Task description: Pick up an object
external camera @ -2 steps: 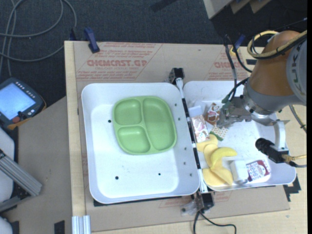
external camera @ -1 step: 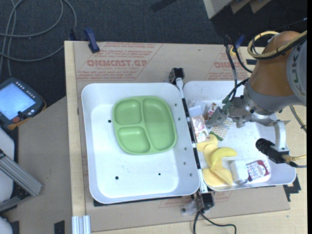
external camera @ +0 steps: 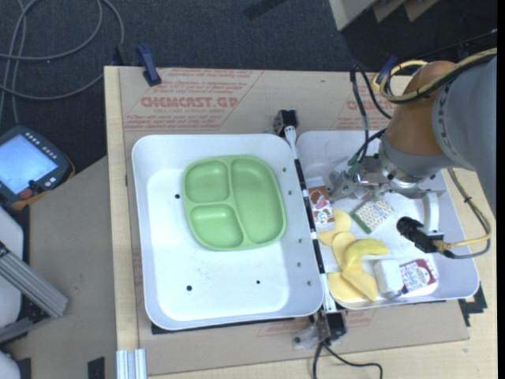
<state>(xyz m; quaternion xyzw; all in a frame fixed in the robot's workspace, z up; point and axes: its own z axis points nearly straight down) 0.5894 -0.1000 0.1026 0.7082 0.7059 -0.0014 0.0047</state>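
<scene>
KUKA arm's gripper (external camera: 364, 181) hovered over right bin (external camera: 465, 283); whether it was clenched or released couldn't be told. Banana (external camera: 359, 253) lay just below; best approach: descend straight, centred, avoiding nearby packets.

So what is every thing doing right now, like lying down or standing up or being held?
Green divided plate: lying flat in the left bin, right way up.
Yellow banana: lying loose in the right bin.
White pouch with a red label: lying flat near the bin's front edge.
Small patterned packet: lying flat below the gripper.
Gripper: low over the right bin, above the items.
</scene>
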